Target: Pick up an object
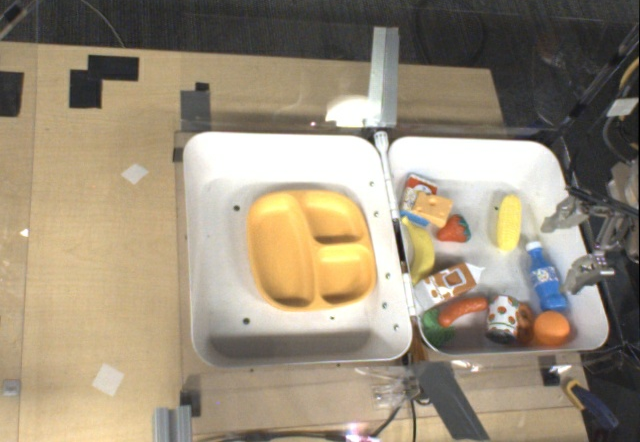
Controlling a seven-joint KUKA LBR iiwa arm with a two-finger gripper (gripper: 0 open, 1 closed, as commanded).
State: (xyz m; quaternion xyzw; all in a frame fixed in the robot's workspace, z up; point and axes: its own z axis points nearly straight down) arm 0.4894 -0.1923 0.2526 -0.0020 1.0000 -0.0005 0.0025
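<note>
**Pincer waits at the toy bin's right edge**

Your metal two-finger pincer [582, 245] hangs at the right edge of the right white bin [470, 152], spread apart and pinching nothing. You are at the reaching step; nothing is picked yet. The closest thing is the small blue plastic bottle [545, 278], lying near that same edge, just beside the pincer. Next, I think you must move over it, go down, then squeeze.
</note>
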